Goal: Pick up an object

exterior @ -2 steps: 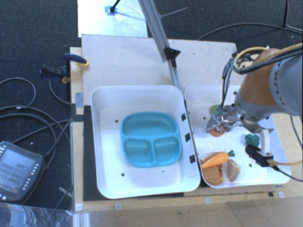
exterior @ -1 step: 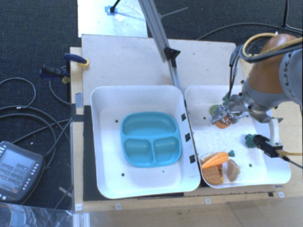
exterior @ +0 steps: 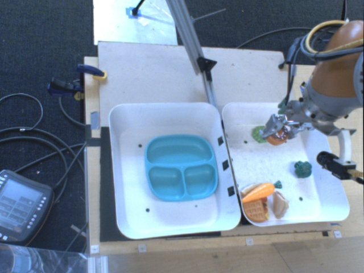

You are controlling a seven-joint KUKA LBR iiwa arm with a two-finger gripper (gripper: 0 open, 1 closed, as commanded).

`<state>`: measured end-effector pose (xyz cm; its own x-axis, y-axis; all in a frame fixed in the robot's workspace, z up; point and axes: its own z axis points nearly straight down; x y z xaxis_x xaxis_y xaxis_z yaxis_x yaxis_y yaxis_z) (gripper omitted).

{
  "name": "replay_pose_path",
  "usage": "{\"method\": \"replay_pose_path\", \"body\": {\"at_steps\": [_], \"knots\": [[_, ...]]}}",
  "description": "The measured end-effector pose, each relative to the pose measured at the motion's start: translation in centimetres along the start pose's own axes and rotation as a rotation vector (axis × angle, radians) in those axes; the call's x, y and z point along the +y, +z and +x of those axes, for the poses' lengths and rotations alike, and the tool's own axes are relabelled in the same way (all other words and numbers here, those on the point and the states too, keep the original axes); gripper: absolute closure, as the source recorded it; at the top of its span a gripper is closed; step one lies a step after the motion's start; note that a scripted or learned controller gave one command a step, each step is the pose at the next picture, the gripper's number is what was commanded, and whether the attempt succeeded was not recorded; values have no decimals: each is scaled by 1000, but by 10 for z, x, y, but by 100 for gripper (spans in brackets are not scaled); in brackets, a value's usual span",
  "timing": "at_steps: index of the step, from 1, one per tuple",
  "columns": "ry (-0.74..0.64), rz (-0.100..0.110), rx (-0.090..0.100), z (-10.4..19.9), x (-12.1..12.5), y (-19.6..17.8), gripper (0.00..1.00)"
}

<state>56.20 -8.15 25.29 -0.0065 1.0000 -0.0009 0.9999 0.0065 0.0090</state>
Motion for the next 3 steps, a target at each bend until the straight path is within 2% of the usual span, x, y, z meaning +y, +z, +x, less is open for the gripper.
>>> {"method": "replay_pose_path", "body": {"at_steps": [1,3], "knots": [[-5,5,3,49,5,-6,100],[-6,7,4,174,14,10,100]]}}
